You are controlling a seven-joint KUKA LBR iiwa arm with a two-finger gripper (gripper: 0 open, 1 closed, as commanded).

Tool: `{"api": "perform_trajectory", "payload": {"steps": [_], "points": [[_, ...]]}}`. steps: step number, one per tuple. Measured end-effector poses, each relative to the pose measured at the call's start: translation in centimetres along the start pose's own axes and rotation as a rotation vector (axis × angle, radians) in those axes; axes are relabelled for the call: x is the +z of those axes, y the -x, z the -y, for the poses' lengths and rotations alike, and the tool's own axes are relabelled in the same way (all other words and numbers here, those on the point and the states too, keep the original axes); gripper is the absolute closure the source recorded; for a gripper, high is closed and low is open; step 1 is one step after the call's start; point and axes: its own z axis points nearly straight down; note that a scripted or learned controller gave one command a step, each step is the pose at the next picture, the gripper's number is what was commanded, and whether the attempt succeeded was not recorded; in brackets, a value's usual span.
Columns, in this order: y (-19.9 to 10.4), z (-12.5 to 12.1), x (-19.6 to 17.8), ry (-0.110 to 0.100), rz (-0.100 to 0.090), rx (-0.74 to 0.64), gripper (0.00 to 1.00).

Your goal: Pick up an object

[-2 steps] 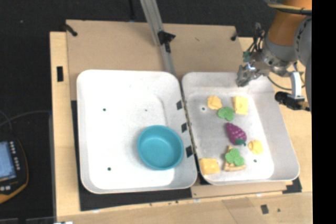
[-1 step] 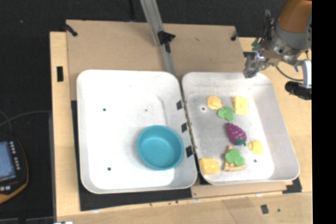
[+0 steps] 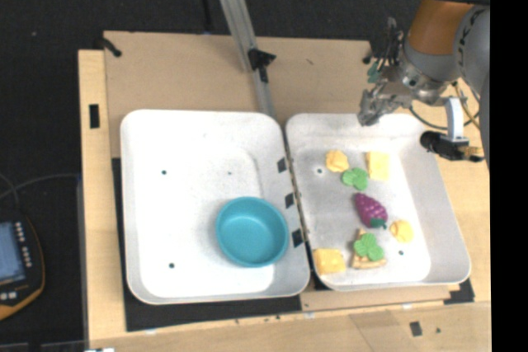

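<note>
Nothing is lifted yet, operator: your gripper (image 3: 373, 110) hangs over the far edge of the right bin (image 3: 437, 177), and whether it is clenched or released you cannot tell from here. Every candidate lies on that bin's floor: the purple grapes (image 3: 370, 209) mid-bin, the yellow block (image 3: 378, 166) nearer its far edge. The blue bowl (image 3: 252, 231) sits in the left bin (image 3: 165, 144). All the picking remains, I'd judge.

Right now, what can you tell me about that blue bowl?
The blue bowl is a round, teal-blue dish, plastic by its look, standing upright with its opening up and nothing visible inside. It sits in the left white bin, toward that bin's lower right corner, close to the divide with the right bin. It rests on the bin floor, and nothing else touches it.
</note>
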Motion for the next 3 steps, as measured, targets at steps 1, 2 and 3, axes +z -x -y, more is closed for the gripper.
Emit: {"api": "perform_trajectory", "payload": {"steps": [1, 2, 3], "points": [[-5.1, -0.7, -0.3, 0.000, -0.001, -0.002, 1.00], [-10.9, -0.9, -1.7, 0.003, -0.001, 0.000, 1.00], [-15.6, 0.4, -2.9, -0.001, -0.002, -0.002, 1.00]]}}
